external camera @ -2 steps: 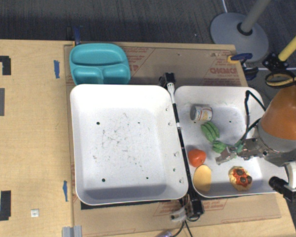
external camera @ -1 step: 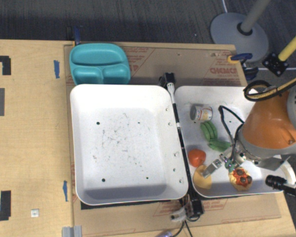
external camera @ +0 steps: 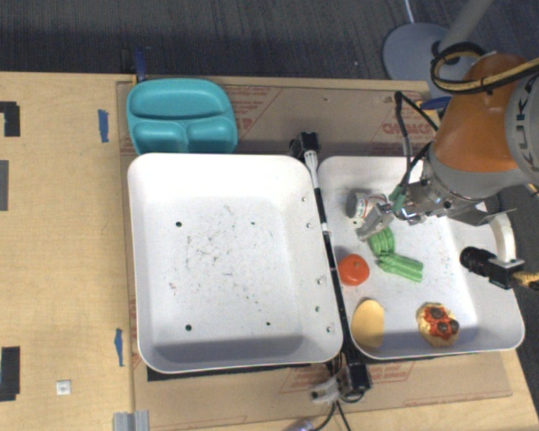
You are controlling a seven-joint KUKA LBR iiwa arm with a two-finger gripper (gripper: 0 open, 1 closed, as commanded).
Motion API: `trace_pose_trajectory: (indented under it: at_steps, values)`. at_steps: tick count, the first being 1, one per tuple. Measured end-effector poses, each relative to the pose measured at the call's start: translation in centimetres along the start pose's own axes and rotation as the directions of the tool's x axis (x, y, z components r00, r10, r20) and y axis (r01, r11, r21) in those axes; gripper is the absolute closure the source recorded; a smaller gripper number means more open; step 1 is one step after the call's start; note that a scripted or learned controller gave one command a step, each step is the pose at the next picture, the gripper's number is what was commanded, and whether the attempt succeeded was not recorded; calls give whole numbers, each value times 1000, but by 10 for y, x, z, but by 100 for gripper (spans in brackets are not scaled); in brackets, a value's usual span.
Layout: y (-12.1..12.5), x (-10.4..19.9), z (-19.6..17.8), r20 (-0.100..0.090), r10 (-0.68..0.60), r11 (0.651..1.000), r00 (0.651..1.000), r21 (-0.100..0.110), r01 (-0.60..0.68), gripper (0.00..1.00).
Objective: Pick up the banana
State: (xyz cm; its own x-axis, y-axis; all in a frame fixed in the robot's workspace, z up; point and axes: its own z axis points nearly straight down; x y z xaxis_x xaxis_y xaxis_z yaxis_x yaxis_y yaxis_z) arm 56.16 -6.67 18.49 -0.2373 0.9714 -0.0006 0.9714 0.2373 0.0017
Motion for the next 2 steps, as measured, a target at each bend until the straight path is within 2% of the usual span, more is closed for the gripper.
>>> trace_pose_trajectory:
  at_steps: [1, 2]
  values:
    - [-10, 89, 0, -3, -357, 934, 934, 4, 357, 0]
    - [-39, 150, 0, -2, -422, 907, 907, 2, 422, 0]
